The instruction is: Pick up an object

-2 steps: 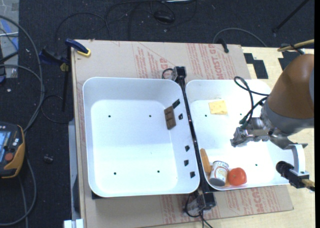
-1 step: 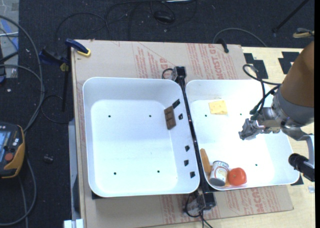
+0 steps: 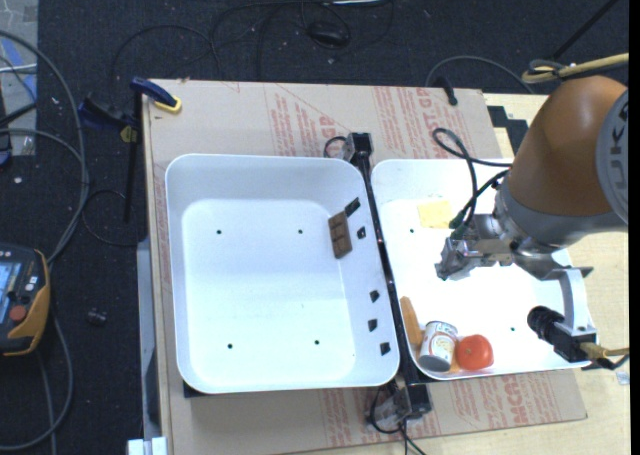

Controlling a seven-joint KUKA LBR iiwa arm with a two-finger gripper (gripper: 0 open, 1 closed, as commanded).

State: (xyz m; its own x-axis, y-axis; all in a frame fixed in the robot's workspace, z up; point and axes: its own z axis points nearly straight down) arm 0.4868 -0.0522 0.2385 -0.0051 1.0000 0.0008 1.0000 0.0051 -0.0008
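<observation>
My gripper (image 3: 450,265) hangs over the middle of the right bin (image 3: 500,368), below the arm's orange band. A yellow flat piece (image 3: 435,214) lies on the bin floor just up and left of it. In the bin's near corner sit a small can (image 3: 437,344), a red tomato-like ball (image 3: 475,352) and an orange carrot-like stick (image 3: 410,322), all well below the gripper. A brown chocolate-bar-like piece (image 3: 340,236) leans against the right wall of the left bin (image 3: 200,243).
The black divider (image 3: 380,263) runs between the two bins. A black fixture with a white bracket (image 3: 560,328) sits at the right bin's right edge. Cables and a blue-yellow clamp (image 3: 155,95) lie beyond the cardboard bench top.
</observation>
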